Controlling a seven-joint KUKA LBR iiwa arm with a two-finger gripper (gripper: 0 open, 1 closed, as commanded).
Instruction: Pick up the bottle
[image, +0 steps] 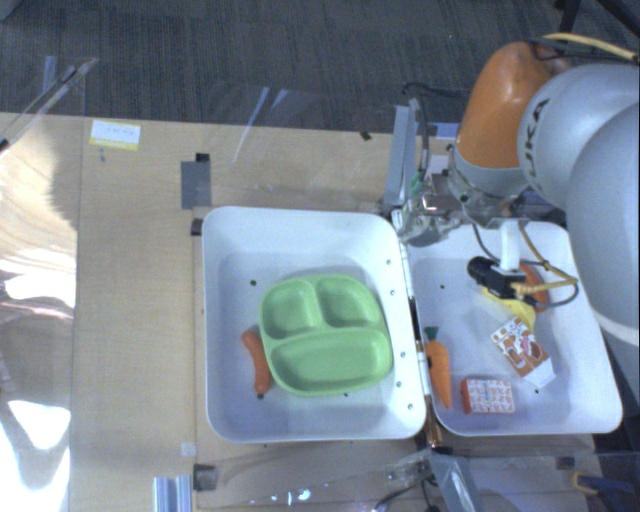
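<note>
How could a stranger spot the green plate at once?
Look in the left bin of the two white ones. The green plate lies in its middle, beside a thin orange thing. It is the broad one, split into three compartments.

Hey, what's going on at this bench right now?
A grey KUKA arm reaches in from the right, its gripper hanging over the far left corner of the right bin. Lying apart from it in that bin are a carrot, a red box and a white packet. The left bin holds a green divided plate with an orange piece beside it.
</note>
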